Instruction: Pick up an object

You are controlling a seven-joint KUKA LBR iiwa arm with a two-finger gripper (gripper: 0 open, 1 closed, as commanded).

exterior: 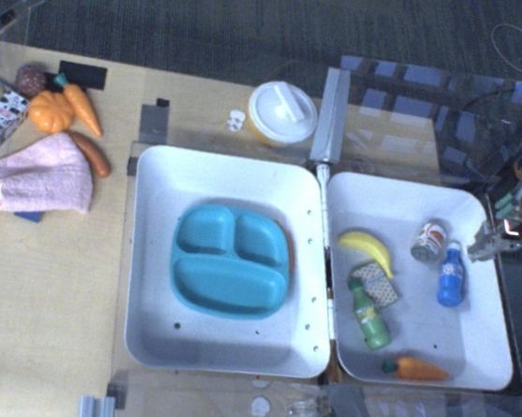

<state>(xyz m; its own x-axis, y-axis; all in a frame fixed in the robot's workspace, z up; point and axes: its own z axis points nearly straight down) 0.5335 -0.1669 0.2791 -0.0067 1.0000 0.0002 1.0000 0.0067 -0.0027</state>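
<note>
The gripper [485, 242] hovers at the right bin's [432, 197] far right rim, its jaws' state unclear; the bottle [451, 279] lies just beside it, likeliest target.

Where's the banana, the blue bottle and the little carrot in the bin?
banana [369, 248]: camera view, middle of its curved yellow body.
blue bottle [451, 278]: camera view, its blue body below the cap.
carrot [421, 370]: camera view, middle of its orange body.

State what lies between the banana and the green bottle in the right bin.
In the camera view, a small checkered packet sits between the banana and the green bottle.
</note>
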